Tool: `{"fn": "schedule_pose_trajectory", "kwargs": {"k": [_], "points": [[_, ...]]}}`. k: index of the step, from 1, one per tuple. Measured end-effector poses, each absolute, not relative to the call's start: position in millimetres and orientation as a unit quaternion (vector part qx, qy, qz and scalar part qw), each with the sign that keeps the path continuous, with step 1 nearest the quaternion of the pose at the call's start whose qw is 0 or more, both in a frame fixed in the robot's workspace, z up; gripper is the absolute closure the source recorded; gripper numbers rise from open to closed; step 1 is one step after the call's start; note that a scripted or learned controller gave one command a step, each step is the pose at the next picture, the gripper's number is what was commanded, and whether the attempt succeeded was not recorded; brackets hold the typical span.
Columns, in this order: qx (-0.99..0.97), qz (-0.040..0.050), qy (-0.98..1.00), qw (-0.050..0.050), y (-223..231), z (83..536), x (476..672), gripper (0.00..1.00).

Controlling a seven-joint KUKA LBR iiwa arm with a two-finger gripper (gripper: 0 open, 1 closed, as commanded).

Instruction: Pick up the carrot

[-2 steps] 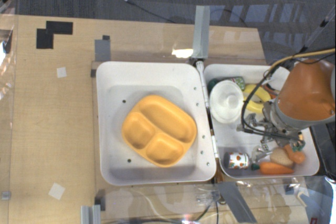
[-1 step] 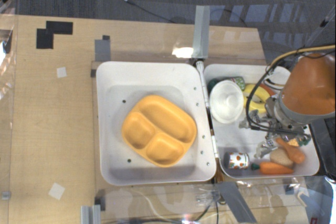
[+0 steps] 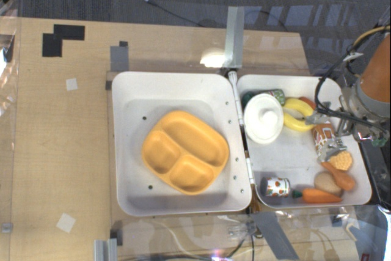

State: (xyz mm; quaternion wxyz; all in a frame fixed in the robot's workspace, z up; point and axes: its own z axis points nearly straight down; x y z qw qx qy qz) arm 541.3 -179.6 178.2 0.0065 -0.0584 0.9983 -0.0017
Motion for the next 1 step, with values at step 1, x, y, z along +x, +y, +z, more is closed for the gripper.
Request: {"fn": "schedule_pose_trajectory", "kwargs": {"k": [1], "points": [[-0.083, -0.0017, 0.997, 0.007, -178.4, 96.9, 503.3, 0.0]]}}
